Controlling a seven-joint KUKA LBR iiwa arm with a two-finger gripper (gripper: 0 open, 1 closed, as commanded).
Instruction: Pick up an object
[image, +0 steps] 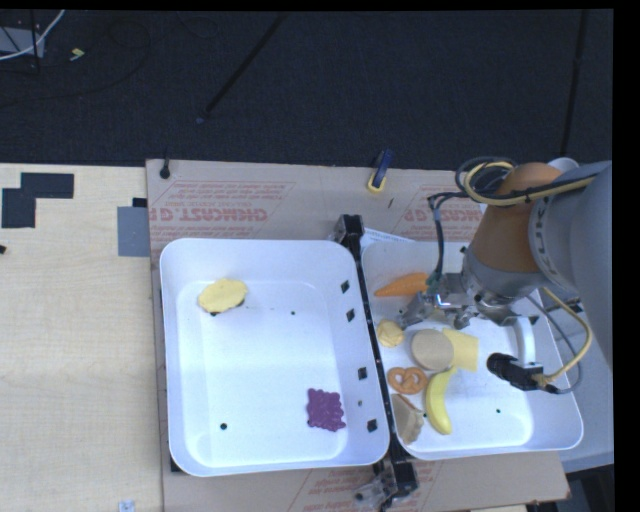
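Observation:
My gripper (438, 312) hangs low in the right bin (545, 425), near its back left part. Its fingers look spread, so it is open, with nothing seen between them. Just in front of it lie a tan round piece (431, 350) and a yellow block (463, 350). An orange carrot (400, 285) lies just behind and left of the gripper. A small yellow lump (390, 334) sits to its left. Nearer the front are a pretzel (406, 379), a banana (438, 402) and a tan piece (407, 416).
The left bin (185, 400) holds a yellow flat item (222, 295) at its back left and purple grapes (325, 409) at its front right. A black divider (362, 330) runs between the bins. The grey arm (560, 235) with looping cables covers the right bin's back right.

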